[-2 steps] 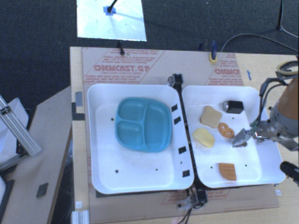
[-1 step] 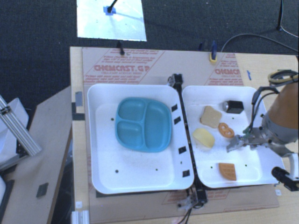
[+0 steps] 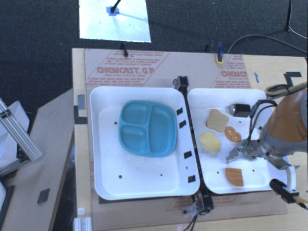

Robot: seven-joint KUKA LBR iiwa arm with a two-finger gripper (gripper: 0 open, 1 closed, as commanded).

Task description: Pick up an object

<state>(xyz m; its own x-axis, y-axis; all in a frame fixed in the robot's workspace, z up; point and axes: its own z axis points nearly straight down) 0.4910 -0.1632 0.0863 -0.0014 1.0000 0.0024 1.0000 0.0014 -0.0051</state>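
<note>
A: Item 1, gripper. State?

B: It hangs low over the right bin. The fingertips blur against the white floor, so I cannot tell whether the jaws stand open or closed. Nothing shows between them.

A: Nearest item to the gripper?

B: Item 2, an orange waffle-like square, lying flat on the bin floor just below the gripper, apart from it.

A: Next outward?

B: Item 3, a pale yellow block, left of the gripper. Item 4, an orange pretzel-shaped piece, just above the gripper. Item 5, a tan bread slice, above and left of the gripper, beside the pretzel piece. Item 6, a dark cylindrical object, farthest above the gripper, near the bin's top wall.

A: The arm?

B: Item 7, arm, grey with an orange band, to the right of the gripper.

A: And further left?

B: Item 8, left bin, well left of the gripper, holding item 9, a blue plate with 3 compartments. Both bins rest on a paper-covered board.
</note>
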